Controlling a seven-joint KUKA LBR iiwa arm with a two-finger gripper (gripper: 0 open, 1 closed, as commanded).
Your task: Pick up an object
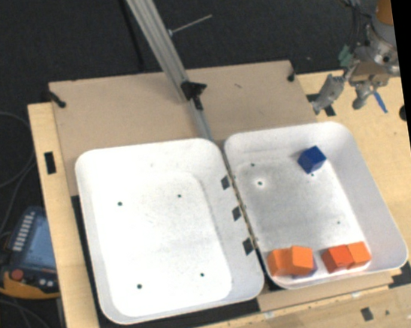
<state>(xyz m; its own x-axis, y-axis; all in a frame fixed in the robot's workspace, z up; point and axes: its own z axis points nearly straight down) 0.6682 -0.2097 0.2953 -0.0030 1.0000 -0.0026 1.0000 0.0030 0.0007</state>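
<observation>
Nearest to me, along the front wall of the right bin (373, 196), lay two orange blocks. The left orange block (291, 260) sat close to the bin's front left corner, and the right orange block (346, 256) lay just beside it with a narrow gap between them, close to the front right corner. Each looked a little wider than deep, its long axis running roughly along the front wall. I could read no writing or marks on either one.

Farther back in the same bin, well apart from the orange pair, a blue cube (311, 159) rested on the floor of the bin near the back wall, turned slightly so that its edges sat askew to the bin's sides. It had no clear long axis and bore no label that I could make out.

The left bin (98, 235) stood touching the right one along a hinged seam, its white floor speckled with small dark dots.

Beyond the bins, above the bench (257, 99), the gripper (351, 90) hung past the right bin's back right corner, clear of all three blocks. Its fingers seemed spread apart, with nothing between them. A slanted metal rail (162, 40) ran away behind the bins.
</observation>
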